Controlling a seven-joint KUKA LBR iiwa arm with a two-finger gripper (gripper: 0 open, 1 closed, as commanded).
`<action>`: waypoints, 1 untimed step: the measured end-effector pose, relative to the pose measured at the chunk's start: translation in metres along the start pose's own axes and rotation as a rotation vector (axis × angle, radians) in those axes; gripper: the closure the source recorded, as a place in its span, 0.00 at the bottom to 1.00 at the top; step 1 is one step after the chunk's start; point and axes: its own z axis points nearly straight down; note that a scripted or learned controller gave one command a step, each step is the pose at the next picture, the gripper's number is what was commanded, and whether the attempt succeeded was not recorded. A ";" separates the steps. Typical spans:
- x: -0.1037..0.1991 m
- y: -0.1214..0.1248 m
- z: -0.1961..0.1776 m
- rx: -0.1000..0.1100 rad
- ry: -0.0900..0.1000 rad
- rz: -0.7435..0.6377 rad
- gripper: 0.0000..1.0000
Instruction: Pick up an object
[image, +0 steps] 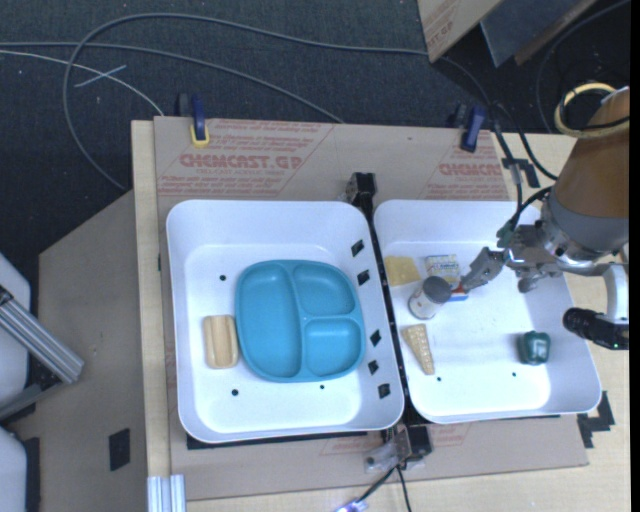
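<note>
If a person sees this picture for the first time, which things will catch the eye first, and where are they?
The blue divided plate in the middle of the left bin stands out most, with a tan block beside it. Next is the grey arm with its orange band reaching from the right over the right bin, where small items lie, among them a green object.

Bench (260, 150) bears 2 white bins (190, 300), seemingly touching.

We see a dark carpet (90, 130) crossed by thin cables (110, 40). On it stands a cardboard-covered tabletop (260, 150), two blue clamps (199, 118) on its far edge. A cardboard box (455, 20) sits beyond.
</note>
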 end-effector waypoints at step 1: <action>0.000 0.003 -0.008 -0.015 -0.002 -0.004 0.00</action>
